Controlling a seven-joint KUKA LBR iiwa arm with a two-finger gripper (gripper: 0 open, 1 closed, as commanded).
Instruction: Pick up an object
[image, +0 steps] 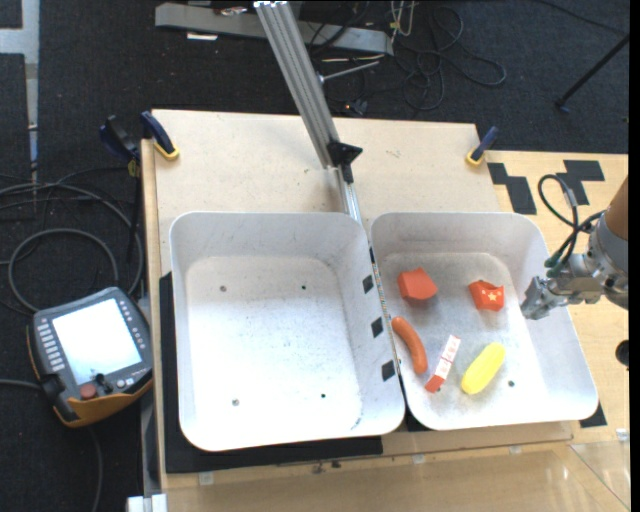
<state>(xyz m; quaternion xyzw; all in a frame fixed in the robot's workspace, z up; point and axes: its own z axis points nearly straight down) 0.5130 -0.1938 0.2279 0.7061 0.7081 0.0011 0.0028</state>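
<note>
Orange sausage (409, 343), long axis seemingly upper-left to lower-right.

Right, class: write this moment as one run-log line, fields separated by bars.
stage: approach | gripper: over right bin right wall, holding nothing seen | nearest: red block | also: yellow piece, sausage

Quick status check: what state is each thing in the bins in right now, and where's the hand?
Orange block: lying loose, right bin.
Red piece: loose, right bin.
Sausage: lying flat.
Marker: lying flat.
Lemon: lying loose.
Hand: over right bin's right edge, holding nothing visible.
</note>
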